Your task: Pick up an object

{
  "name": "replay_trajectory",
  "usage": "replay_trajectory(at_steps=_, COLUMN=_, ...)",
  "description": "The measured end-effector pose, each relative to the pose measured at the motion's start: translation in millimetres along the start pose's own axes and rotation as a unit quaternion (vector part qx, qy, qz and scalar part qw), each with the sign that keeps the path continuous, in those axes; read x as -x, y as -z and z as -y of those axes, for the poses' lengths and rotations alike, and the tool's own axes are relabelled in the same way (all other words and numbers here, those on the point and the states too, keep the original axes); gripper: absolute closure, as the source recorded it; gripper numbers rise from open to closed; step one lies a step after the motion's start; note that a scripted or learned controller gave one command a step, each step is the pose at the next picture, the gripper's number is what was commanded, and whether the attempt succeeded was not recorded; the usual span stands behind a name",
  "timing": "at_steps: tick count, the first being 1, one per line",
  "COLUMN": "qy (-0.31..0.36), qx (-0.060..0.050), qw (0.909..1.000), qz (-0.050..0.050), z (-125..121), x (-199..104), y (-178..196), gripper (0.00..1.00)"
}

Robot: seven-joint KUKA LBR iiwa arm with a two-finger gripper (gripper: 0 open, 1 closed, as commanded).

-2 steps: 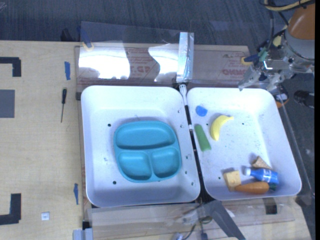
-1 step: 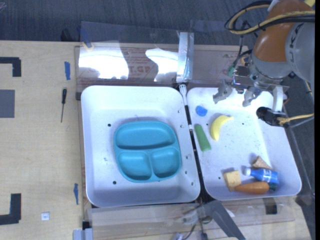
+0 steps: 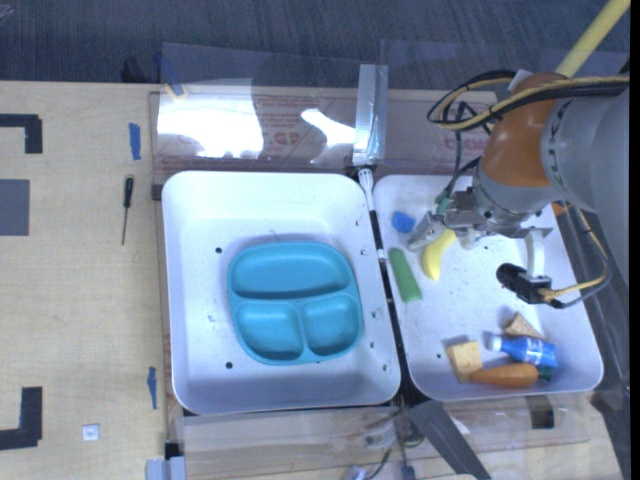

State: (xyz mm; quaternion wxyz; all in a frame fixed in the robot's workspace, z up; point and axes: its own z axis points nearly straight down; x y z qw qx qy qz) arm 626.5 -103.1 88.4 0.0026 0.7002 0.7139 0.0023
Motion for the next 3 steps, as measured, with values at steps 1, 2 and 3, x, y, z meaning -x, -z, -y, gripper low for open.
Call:
replay_trajectory(at_steps=1, qy=0.007, qx=-0.001, qw=1.0, qz=0.0, z=3.3, x=18.4, y=-1.7, gripper=0.0)
replay_trajectory(at_steps=2, qy=0.007, qx=0.003, qw=1.0, qz=0.001, z=0.9, x=18.5, y=11.5, gripper=1.0)
replay_trajectory(at_steps=3, qy=-0.069, qx=0.0, qw=0.9976, qz=0.001, z=-34.1, x=78.7, y=84.0, gripper=1.0)
